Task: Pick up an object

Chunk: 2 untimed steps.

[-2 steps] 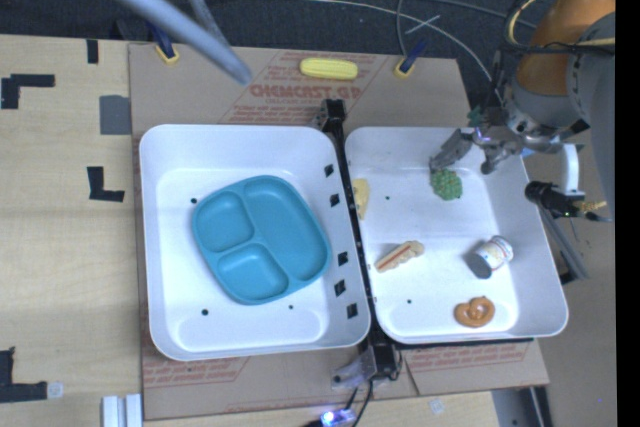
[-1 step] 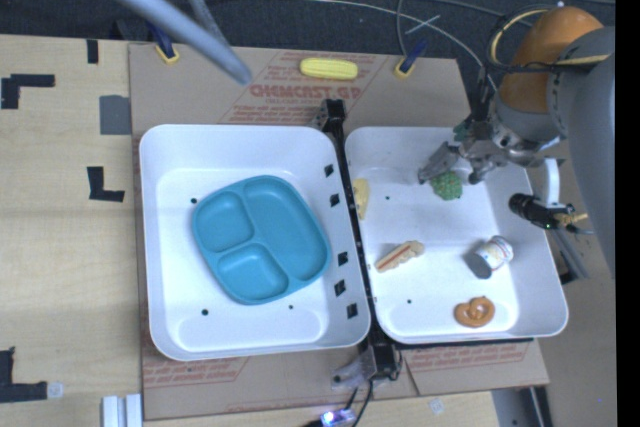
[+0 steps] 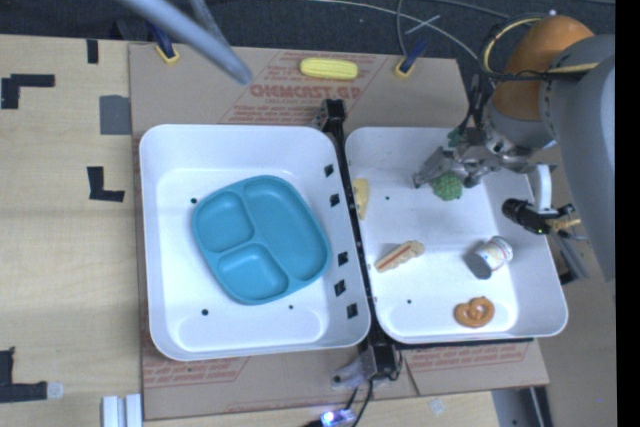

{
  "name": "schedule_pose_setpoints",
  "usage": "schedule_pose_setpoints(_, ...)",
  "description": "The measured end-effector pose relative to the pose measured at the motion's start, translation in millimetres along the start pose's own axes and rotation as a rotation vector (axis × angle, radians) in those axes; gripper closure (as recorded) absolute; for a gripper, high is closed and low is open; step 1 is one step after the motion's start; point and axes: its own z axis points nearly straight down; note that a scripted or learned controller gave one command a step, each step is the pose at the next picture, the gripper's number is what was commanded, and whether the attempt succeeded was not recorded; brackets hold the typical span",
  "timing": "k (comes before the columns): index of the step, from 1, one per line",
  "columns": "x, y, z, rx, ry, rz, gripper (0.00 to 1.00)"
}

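Claw (image 3: 447,177), low over the upper part of the right bin (image 3: 400,315), sits right at a green object (image 3: 449,187); I cannot tell its state, and I judge the risk to be a hold too shallow, letting the piece drop on the lift. Right bin also holds a tan stick-shaped piece (image 3: 399,256), a grey-white cylinder (image 3: 489,256), an orange ring (image 3: 474,313) and a pale yellow piece (image 3: 360,196) at its left wall. Left bin (image 3: 165,315) holds a blue divided tray (image 3: 261,238); a yellow corn-like item (image 3: 328,69) lies on the counter (image 3: 60,245) behind the bins.
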Motion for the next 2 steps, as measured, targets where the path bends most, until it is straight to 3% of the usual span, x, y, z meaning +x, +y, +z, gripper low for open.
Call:
schedule_pose_setpoints(1, 0, 1, -12, -0.004, -0.002, -0.001, 1.0)
schedule_pose_setpoints(2, 5, 12, -65, -0.005, 0.002, 0.001, 1.0)
